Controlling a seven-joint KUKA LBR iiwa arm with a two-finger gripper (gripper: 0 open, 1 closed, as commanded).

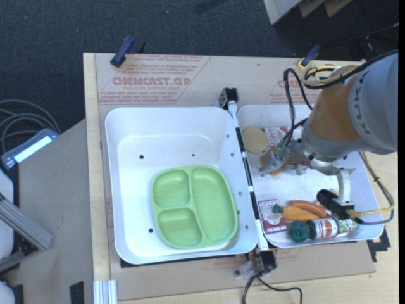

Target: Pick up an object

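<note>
My gripper point(274, 161) hangs low in the right bin point(370, 176), near its left wall and just below a tan round piece point(254, 139). A small printed packet point(276, 134) lies right of that piece. Along the front of this bin lie an orange carrot point(305, 209), a bottle with a green cap point(318, 229) and a red and white packet point(269, 211). The grey arm with its orange band point(335, 116) covers the bin's right half.
The left bin point(126, 132) holds a green divided plate point(193, 205) toward its front. A black clamp point(229, 96) joins the two bins at the back, and another one point(264, 259) sits at the front.
</note>
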